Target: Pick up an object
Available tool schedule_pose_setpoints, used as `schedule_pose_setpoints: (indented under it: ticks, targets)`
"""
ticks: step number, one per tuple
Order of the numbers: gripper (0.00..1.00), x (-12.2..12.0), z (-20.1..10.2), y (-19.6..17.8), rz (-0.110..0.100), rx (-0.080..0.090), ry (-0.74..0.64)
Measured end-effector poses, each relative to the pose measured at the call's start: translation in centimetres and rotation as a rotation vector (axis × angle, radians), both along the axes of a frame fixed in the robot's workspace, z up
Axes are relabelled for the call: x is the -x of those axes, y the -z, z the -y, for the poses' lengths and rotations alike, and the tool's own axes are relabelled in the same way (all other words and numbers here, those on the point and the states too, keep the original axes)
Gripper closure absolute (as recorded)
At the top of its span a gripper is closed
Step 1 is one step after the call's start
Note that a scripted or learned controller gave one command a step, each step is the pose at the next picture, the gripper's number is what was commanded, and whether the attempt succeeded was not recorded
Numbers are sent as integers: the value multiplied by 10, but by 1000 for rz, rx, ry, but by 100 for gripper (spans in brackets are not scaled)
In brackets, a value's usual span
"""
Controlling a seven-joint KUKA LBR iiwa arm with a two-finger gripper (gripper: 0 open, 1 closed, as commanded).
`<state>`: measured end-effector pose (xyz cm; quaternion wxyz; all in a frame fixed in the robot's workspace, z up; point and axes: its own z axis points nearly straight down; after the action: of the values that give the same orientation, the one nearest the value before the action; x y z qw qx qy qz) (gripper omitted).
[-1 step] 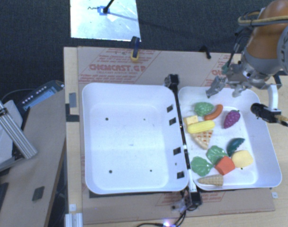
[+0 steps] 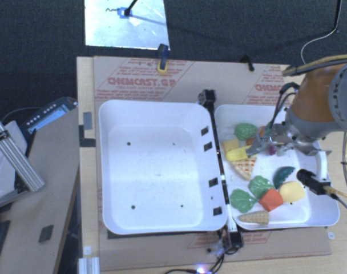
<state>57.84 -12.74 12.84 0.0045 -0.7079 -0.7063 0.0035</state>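
The toys all lie heaped in the right bin (image 2: 327, 213): a yellow block (image 2: 237, 153) with a waffle-patterned wedge (image 2: 244, 167) just beside it, a green leafy piece (image 2: 245, 131) near the far wall, and nearer me an orange cube (image 2: 270, 199), a yellow ball (image 2: 292, 192) and an ice-cream cone (image 2: 253, 217) by the rim. The end effector (image 2: 259, 146) hangs low over the yellow block; I cannot tell how it is set. The left bin (image 2: 156, 164) sits alongside on the tabletop (image 2: 139, 79).

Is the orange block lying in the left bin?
No. The orange block lies in the right bin, between a green piece and a yellow piece.
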Motion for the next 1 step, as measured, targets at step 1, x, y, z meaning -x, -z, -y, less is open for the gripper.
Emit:
schedule_pose_setpoints:
  ticks: [1]
  targets:
    - [0, -36, -15, 44, 17, 2, -8]
